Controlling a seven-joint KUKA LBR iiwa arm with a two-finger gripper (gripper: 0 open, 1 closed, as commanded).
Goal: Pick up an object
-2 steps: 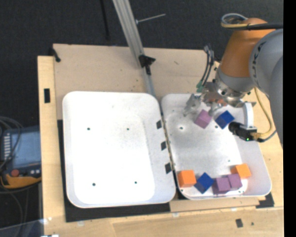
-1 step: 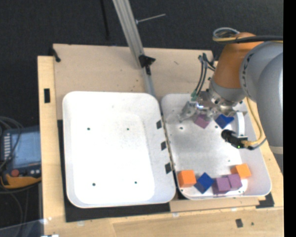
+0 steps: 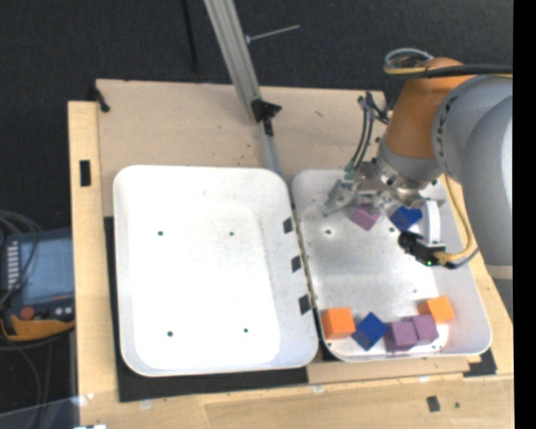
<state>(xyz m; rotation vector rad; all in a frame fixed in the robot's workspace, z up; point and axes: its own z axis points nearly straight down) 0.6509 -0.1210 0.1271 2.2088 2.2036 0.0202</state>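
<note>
Closest to the lens is the grey arm (image 3: 478, 159), its orange band (image 3: 413, 114) above the wrist, leaning over the far end of the right bin (image 3: 357, 266). Below the wrist, the pincer (image 3: 359, 193) hangs low over the bin floor. Cables and the wrist body crowd it, so you cannot tell whether it is wide, narrow or closed on anything.

Your likeliest target, a purple block (image 3: 364, 217), lies touching or just beside the pincer tip. A blue block (image 3: 406, 215) sits near it, under the wrist.

Watch these two. If the pincer comes down off-centre, it will probably shove the purple block aside rather than straddle it. The blue neighbour could also get caught or nudged. Both blocks are near the bin's far wall, so a pushed one may lodge against the rim where a clean grip is harder. Don't count a grasp until you see the block lift clear of the floor.

Further out, along the near rim, lie an orange block (image 3: 339, 322), a second blue block (image 3: 370, 330), a pair of purple blocks (image 3: 413, 332) and a second orange block (image 3: 440, 309), well apart from the pincer. Beyond them the left bin (image 3: 205, 266) rests on the same surface (image 3: 179, 123).
</note>
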